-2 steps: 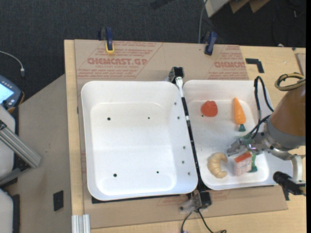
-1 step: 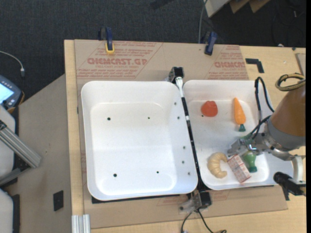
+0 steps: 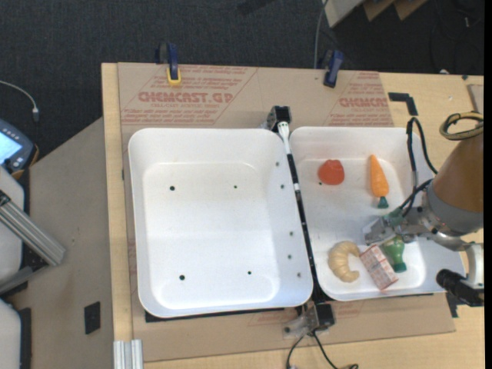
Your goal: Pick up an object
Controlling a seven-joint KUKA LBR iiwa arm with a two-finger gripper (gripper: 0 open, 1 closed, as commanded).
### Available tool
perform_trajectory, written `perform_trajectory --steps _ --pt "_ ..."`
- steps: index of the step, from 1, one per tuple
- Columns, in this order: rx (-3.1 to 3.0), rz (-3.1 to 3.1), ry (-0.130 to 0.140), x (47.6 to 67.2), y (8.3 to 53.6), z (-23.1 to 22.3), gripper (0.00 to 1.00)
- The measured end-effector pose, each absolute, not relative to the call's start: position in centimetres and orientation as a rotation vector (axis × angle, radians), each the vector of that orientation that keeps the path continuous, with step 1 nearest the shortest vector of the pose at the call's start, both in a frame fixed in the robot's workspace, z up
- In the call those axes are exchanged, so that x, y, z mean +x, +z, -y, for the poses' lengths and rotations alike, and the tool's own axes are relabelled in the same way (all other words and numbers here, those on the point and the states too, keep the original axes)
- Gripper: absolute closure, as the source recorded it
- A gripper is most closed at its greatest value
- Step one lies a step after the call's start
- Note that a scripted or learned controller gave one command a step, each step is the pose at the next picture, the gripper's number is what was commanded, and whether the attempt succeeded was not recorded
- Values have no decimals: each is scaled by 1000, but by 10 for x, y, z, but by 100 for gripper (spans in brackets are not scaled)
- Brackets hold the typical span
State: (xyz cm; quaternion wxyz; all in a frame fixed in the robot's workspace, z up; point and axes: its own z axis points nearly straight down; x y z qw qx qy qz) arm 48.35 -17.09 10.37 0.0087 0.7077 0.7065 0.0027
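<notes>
The right bin [image 3: 350, 148] holds several items. A red round fruit [image 3: 331, 172] and an orange carrot [image 3: 377, 176] lie toward its far side. A pale croissant [image 3: 345, 260], a pink and white carton [image 3: 379, 268] and a green item [image 3: 396, 253] lie near its front edge. My gripper [image 3: 390, 231] reaches in from the right and hangs low over the green item and the carton's far end. It partly hides the green item. The grey and orange arm [image 3: 461, 191] covers the bin's right rim.
The left bin [image 3: 154, 160] sits beside the right one on a cardboard-covered bench. A black cable [image 3: 293, 179] runs along the divide between the bins. Blue clamps [image 3: 170, 55] grip the bench's far edge.
</notes>
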Motion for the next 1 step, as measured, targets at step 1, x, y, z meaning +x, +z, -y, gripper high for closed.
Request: perform_trajectory --steps 1 --pt "2203 -2198 10 485 92 116 100"
